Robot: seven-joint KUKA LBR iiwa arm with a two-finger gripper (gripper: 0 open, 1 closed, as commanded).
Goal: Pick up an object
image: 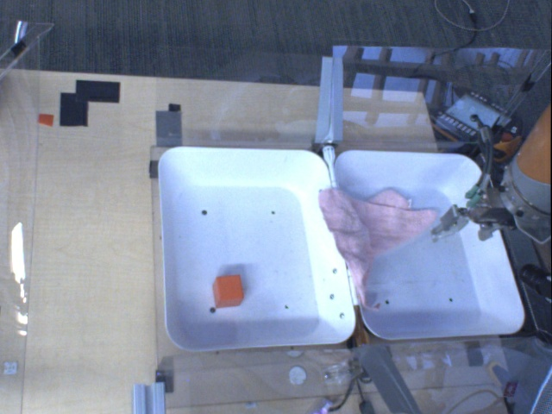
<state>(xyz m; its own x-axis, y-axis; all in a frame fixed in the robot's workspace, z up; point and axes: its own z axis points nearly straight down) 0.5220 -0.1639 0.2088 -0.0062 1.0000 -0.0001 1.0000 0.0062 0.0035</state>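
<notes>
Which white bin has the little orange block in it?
The left bin. The orange block sits near its front, alone. The right bin, by the gripper, holds a pink cloth draped over its left rim instead.

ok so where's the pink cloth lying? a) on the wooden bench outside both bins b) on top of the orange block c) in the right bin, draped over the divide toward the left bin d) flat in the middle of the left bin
c: the pink cloth spreads across the right bin with its left edge hanging over the divide, while the orange block sits alone in the left bin.
</notes>
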